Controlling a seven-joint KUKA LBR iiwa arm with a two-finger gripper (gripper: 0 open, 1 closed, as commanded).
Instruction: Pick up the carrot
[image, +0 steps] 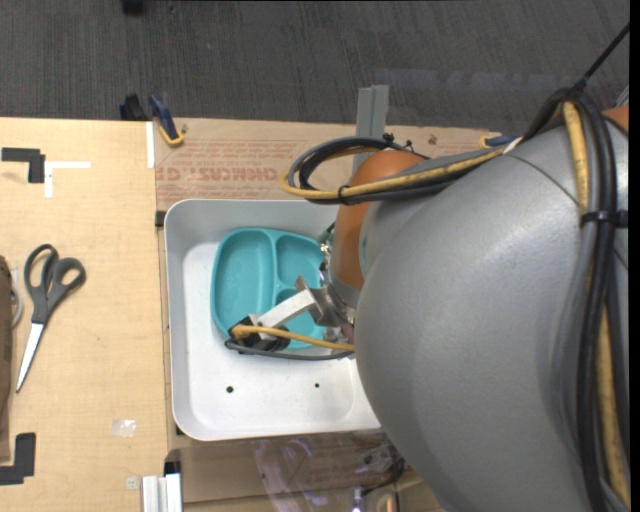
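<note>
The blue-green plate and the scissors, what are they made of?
The blue-green plate looks like plastic: one even colour, smooth, softly rounded compartments. The scissors seem to have metal blades, pale and shiny, with grey handles, probably plastic.

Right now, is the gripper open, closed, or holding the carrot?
Gripper: cannot tell whether open or closed; the arm covers it, low over the teal plate in the white bin.
</note>
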